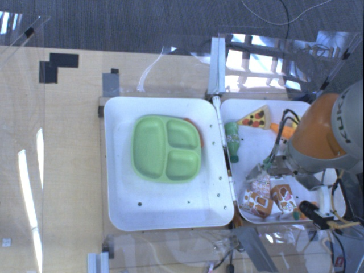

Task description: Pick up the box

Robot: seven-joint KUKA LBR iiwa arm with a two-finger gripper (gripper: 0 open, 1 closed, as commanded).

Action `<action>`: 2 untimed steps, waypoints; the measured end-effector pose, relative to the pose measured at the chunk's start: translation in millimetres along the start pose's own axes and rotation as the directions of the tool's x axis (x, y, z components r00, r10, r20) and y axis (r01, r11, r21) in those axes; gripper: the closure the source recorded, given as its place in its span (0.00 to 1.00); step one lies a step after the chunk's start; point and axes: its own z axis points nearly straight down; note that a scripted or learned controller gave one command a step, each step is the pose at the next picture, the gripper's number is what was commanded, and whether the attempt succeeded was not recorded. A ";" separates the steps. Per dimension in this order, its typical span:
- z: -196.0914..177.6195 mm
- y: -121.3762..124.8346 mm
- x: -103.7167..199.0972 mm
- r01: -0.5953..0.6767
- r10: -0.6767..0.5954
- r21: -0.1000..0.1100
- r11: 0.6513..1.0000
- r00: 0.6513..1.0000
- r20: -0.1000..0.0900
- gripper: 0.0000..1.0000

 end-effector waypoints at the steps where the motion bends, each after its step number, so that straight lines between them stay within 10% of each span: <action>1: -11.4 2.9 1.1 0.003 -0.003 -0.006 1.000 1.000 0.000 1.00; 2: -95.3 86.6 45.6 -0.262 0.262 0.011 0.965 0.965 0.001 1.00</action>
